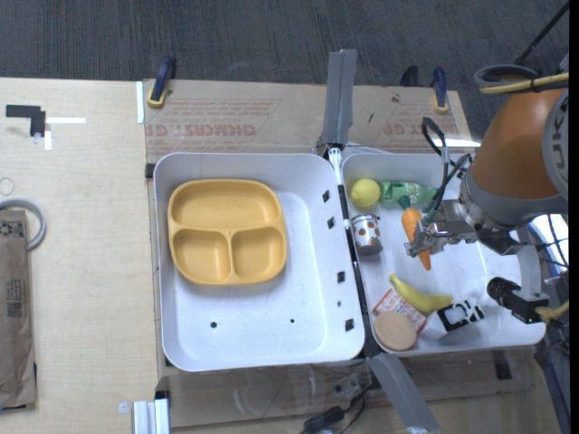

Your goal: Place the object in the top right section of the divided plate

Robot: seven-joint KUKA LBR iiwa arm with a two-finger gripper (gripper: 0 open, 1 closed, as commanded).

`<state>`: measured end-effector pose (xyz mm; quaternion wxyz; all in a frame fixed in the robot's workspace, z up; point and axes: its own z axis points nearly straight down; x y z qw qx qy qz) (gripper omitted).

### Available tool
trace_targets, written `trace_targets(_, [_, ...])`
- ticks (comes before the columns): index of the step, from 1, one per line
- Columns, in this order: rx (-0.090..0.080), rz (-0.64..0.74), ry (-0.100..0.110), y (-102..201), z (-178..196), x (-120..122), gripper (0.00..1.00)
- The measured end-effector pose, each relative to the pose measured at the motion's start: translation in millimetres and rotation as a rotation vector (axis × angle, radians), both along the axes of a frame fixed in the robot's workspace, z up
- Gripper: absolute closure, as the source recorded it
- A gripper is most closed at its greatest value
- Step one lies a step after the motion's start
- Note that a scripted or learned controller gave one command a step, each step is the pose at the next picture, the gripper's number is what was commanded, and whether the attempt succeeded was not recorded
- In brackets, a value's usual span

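Yellow divided plate [228, 231] in left bin [262, 333], right bin [507, 328] — lemon [365, 192], banana [418, 295], tool [427, 238] clenched on carrot [418, 239]

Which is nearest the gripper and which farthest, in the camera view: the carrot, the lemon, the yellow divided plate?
1. Carrot, in the right bin right by the gripper.
2. Lemon, at that bin's upper left corner.
3. Divided plate, in the left bin.
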<state>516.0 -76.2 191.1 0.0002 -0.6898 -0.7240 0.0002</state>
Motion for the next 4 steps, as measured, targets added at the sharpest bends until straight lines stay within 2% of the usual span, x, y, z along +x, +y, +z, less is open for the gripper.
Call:
trace_targets(1, [-0.001,-0.23,0.005,60.4,-0.6,-39.0,1.0])
trace_targets(2, [-0.003,-0.401,0.003,98.1,-0.7,-39.0,1.0])
trace_targets(3, [-0.005,-0.648,0.004,166.8,-1.2,-39.3,1.0])
trace_targets(4, [-0.005,-0.723,0.002,95.1,167.8,-33.4,1.0])
